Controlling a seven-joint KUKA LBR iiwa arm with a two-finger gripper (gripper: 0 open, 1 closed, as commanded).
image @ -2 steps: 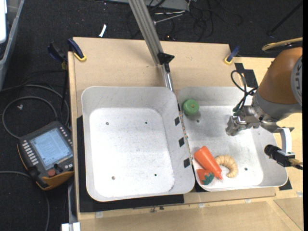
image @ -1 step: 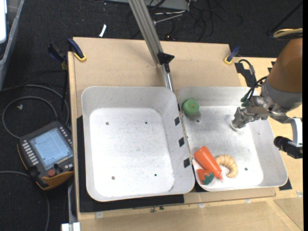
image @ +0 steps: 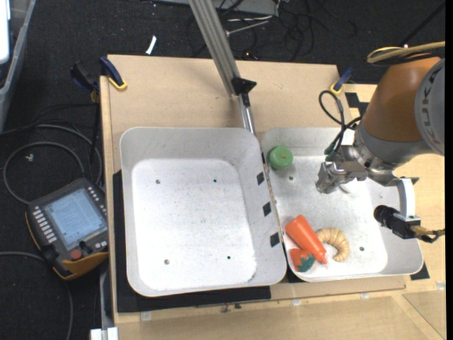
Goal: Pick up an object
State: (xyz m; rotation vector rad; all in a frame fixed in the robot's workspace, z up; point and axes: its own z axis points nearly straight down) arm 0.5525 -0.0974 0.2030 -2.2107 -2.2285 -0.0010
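Note:
The right bin [image: 368,211] holds three things. An orange toy carrot [image: 306,235] with a green top lies near its front left. A tan curved croissant-like piece [image: 335,241] touches the carrot's right side. A small green round object [image: 281,157] sits at the bin's back left corner. My gripper [image: 330,178] hangs over the middle of this bin, above and behind the carrot, right of the green object. Nothing shows between its fingers.
The left bin [image: 141,190] lies beside the right one, sharing a raised rim in the middle. A grey metal pole [image: 216,37] slants in from the back. A black bracket [image: 396,219] sticks out at the right bin's right side.

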